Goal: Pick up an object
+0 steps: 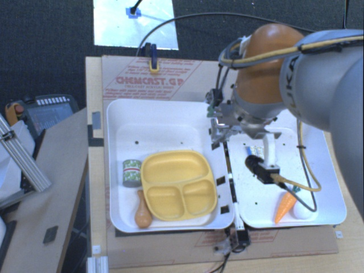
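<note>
- Picking the nearest object means the yellow plate (pixel 177 183), which lies in the left bin (pixel 153 110) just to the camera side of my gripper (pixel 219 134). It is wide and flat, so I judge a pinch could slide off its rim or only tip it.
- My own wrist hides the gripper, so I cannot tell whether it is spread or pressed together. If it goes down closed, it would only push things.
- My gripper hangs over the shared rims (pixel 227 169) between the two bins. A straight descent here could strike those rims and catch nothing.
- The carrot (pixel 284 208) lies in the right bin (pixel 324 181), well off from my gripper toward the camera, touching or almost touching a white egg-like piece (pixel 302 210). Closing there could nudge one into the other or roll the carrot away.
- A small blue-and-white item (pixel 254 151) sits near my gripper on the right-bin side, too small to judge.
- Beyond the plate, farthest from my gripper, stand a small can (pixel 131 173) and a brown pear-shaped piece (pixel 142 212), both close against the plate's edge, leaving little room to close around either.
</note>
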Motion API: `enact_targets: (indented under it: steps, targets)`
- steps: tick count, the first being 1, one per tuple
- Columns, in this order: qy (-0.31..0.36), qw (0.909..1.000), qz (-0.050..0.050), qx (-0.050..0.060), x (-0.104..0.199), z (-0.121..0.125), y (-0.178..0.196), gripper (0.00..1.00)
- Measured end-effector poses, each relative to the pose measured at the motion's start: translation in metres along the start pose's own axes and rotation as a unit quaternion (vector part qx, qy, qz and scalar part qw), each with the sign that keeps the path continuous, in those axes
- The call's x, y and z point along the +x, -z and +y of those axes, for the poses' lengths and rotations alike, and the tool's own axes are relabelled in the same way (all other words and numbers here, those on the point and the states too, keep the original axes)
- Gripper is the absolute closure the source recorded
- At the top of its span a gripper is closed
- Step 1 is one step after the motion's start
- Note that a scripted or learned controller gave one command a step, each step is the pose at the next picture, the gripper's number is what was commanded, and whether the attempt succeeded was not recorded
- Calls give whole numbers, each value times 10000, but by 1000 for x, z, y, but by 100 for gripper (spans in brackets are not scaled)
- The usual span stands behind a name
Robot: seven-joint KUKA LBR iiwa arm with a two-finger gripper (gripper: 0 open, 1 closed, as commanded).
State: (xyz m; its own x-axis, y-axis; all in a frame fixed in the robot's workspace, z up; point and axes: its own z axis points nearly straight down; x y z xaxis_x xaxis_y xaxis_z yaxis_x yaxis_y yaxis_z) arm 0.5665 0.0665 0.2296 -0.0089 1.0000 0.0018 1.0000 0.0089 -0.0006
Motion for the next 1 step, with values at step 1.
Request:
enact_targets:
  steps: [1]
  targets:
    - [5, 10000, 2, -1, 44, -22, 6, 100]
